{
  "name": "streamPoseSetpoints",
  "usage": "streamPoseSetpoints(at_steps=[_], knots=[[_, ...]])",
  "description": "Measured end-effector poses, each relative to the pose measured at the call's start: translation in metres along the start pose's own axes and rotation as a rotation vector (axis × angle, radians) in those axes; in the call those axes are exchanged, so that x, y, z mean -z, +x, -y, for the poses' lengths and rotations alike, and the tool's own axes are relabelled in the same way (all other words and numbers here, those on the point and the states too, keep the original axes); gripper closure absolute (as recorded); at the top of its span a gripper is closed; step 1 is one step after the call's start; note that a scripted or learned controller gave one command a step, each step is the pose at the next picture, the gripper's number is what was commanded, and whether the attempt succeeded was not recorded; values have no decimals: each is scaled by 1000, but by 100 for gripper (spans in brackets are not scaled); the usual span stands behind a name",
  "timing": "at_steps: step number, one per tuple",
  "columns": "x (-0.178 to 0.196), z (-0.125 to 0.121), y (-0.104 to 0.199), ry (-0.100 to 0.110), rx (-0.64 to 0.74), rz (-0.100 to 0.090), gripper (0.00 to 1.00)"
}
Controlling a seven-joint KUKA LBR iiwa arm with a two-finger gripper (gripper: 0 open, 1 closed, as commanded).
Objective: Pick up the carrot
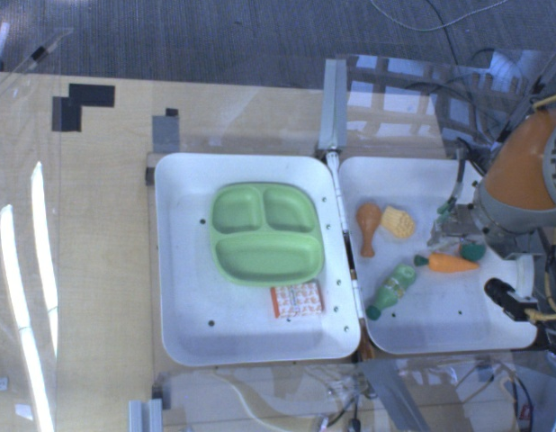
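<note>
Lying in white bin (413,331), tapered orange carrot (454,263)

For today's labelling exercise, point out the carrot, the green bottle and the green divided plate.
carrot (455,263): camera view, middle of its orange body.
green bottle (393,287): camera view, middle of its body.
green divided plate (265,257): camera view, floor of its large front compartment.

Arm (530,165): cut off by the frame's right edge. Printing on the card (298,301) just beside the green tray (265,233): too small to read. Carrot (453,263): right end hidden under the gripper (458,232)
</note>
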State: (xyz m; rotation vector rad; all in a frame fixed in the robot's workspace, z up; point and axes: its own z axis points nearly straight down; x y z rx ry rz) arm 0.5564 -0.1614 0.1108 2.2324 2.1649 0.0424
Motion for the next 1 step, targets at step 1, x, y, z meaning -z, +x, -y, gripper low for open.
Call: streamPoseSetpoints(at_steps=[1], knots=[[91,59,25,36,-444,7,100]])
